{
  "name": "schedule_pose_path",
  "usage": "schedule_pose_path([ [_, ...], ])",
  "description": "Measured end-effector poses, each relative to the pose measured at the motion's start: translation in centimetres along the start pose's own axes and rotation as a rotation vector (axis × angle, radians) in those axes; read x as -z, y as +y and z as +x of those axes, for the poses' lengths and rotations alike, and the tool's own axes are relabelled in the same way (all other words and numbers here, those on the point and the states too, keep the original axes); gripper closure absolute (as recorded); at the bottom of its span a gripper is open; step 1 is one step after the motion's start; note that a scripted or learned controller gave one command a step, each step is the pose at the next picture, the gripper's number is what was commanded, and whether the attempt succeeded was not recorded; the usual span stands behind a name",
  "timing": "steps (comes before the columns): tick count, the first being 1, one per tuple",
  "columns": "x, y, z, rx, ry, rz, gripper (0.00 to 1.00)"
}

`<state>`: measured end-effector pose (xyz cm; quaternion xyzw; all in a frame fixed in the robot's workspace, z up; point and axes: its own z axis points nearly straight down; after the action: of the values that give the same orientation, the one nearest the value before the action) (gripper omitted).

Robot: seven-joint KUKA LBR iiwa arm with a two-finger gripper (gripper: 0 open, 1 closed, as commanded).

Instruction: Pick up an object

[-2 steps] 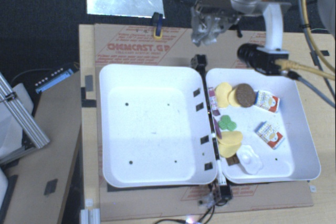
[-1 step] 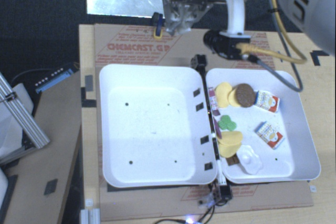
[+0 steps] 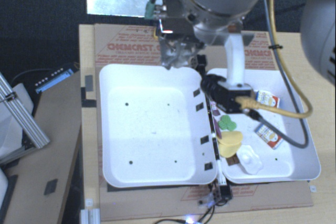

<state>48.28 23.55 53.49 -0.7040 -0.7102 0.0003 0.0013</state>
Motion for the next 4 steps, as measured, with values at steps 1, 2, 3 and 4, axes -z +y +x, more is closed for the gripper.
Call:
schedule_pose_path([
  [1,0.1,0.3,-9.5,-0.015,-0.002,-0.004,1.00],
  [2,-7.6,1.7,-4.2,-0.001,-0.003,0.003,1.00],
  [3,-10.5,10.1,0.0,-0.003,0.000,-0.007,1.00],
  [4,-9.2,17.5,-0.4,-0.009,-0.001,-0.010,1.00],
])
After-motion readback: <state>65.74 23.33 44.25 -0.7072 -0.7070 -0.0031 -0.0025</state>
